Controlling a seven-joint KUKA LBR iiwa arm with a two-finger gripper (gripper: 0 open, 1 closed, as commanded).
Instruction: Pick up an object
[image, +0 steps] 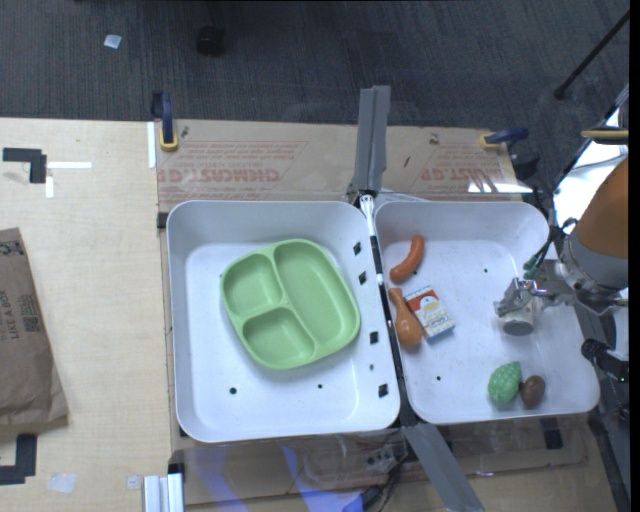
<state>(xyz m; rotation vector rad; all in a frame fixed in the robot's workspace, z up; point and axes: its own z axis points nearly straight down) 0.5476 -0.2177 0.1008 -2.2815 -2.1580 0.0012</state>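
My gripper (517, 309) hangs over the right part of the right bin (470, 225), with the arm coming in from the right. Nothing shows between its fingers. In that bin lie an orange sausage (407, 258) near the left wall, a small orange-and-white box (431, 312), and an orange-brown pear-shaped toy (404, 318) just left of the box. A green bumpy object (504, 383) and a small brown object (532, 390) sit below the gripper near the bin's front edge.
The left bin (190, 330) holds a green divided plate (290, 302). A grey divider (372, 140) runs between the bins at the back. Cardboard (250, 165) lies behind the bins, and a brown paper bag (25, 330) rests on the bench at far left.
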